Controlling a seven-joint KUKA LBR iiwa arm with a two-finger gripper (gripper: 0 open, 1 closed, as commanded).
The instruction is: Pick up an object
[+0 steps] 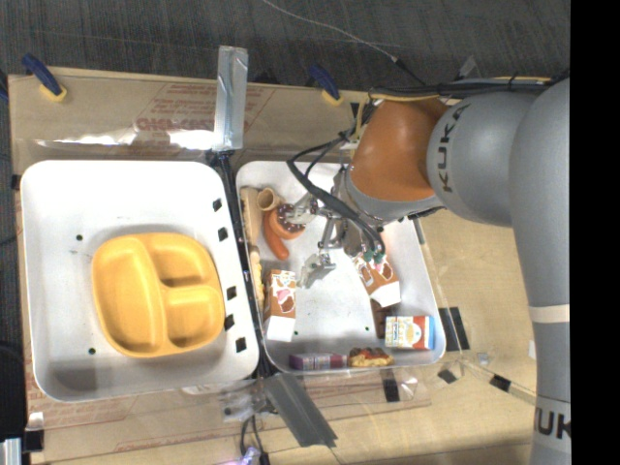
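The pincer (318,267) hangs over the right shallow white bin (426,294); whether it is spread, I cannot tell. Just beside it lies a small brown-and-white carton (282,294): probably light, stiff and smooth-sided, best gripped across its narrow flat faces. The yellow divided plastic tray (157,292) sits in the left bin.

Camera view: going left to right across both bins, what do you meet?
Left bin → yellow divided tray → small brown-and-white carton by the right bin's left wall → end effector → orange-and-white carton → grey arm.
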